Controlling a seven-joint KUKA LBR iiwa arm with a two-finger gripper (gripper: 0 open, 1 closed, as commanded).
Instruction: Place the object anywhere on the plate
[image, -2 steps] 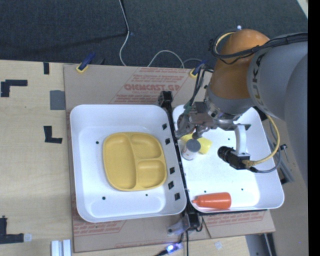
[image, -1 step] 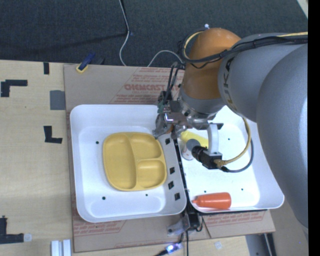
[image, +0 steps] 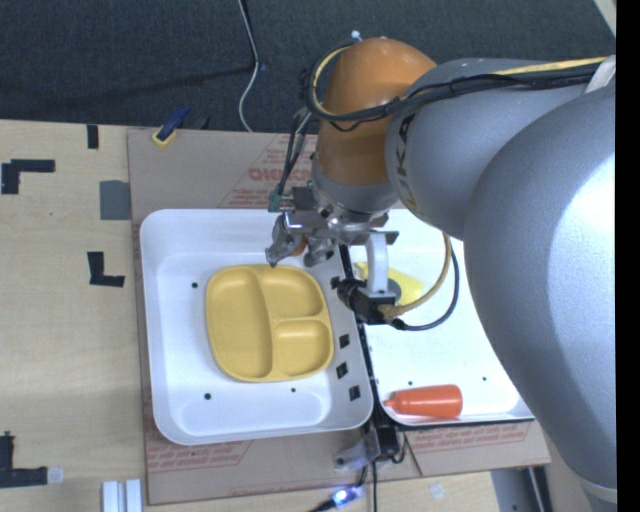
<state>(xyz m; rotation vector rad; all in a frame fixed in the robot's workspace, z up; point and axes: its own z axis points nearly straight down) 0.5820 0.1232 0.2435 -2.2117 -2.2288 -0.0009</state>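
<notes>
Your fingers (image: 277, 250) hang spread apart with nothing between them, tips pointing down just above the far rim of the plate (image: 265, 322). You can see white bin floor in the gap between them.

At the far left, the wooden surface (image: 60, 330) carries several black marks, and a small blue and yellow item (image: 170, 125) lies near its far edge beside a sheet of cardboard (image: 205, 170) that runs under both bins.

The left bin (image: 165, 300) holds the plate, which is yellow with three compartments: one long one on its left side and two smaller ones on its right. All three compartments are bare. The plate sits roughly in the middle of that bin, and its far right corner is the part nearest your fingers.

The arm (image: 520, 200) comes in from the right. Its orange band (image: 365, 90) is above the wrist, over the wall shared by the two bins. A black cable (image: 430, 310) loops down from the wrist over the right bin (image: 450, 350).

In the right bin, a yellow thing (image: 402, 287) lies partly hidden under the wrist and cable; you cannot tell its shape. The orange object (image: 428, 401) lies on its side by the near wall of that bin, with its narrow end pointing left toward the shared wall. It is well apart from both the plate and your fingers.
</notes>
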